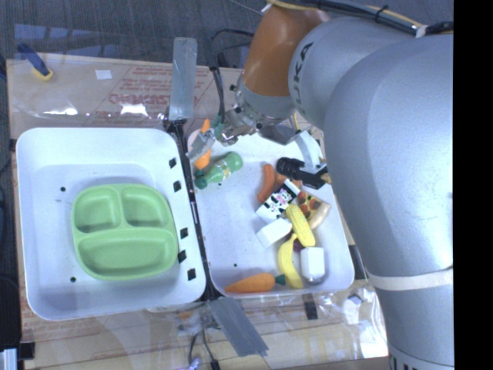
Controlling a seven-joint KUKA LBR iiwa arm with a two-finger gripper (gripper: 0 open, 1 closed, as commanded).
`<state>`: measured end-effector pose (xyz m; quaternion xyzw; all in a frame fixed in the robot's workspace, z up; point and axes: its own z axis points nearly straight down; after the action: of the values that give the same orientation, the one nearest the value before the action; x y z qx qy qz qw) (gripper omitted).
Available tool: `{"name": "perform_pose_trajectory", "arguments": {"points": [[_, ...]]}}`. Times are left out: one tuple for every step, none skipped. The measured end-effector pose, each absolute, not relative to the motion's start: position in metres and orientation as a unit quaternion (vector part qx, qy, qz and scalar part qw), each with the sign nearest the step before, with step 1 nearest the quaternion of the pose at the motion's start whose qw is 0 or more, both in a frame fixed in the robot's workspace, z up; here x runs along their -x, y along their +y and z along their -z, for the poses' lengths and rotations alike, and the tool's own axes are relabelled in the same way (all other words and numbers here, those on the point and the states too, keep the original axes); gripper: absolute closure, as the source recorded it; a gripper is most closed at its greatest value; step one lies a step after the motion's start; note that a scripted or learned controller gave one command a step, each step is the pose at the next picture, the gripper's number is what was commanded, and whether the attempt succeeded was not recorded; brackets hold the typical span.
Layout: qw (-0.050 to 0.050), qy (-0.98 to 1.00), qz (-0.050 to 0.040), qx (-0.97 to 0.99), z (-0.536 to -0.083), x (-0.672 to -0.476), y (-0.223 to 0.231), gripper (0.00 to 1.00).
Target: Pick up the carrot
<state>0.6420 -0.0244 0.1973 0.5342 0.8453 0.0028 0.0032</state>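
Camera view: gripper [208,139] at right bin [231,237] far-left corner, fingers pinching small orange piece [202,159]; carrot [250,284] lies against bin's near wall.

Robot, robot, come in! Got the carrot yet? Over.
Tool low in right bin's top left corner, grip unclear. Carrot lies far off at bottom edge. Banana beside it.

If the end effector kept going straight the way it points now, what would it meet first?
The end effector points down near the right bin's left wall. The first thing it would likely meet is the small orange piece right under it, beside the green bottle-like toy. Depth is hard to judge from this slanted view.
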Motion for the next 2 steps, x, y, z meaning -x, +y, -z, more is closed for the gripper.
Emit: {"name": "perform_pose_trajectory", "arguments": {"points": [[-0.003,0.788,0.0018,-0.615,-0.191,-0.628,0.022,0.0],[-0.003,0.791,0.0028,-0.611,-0.201,-0.629,0.024,1.0]]}}
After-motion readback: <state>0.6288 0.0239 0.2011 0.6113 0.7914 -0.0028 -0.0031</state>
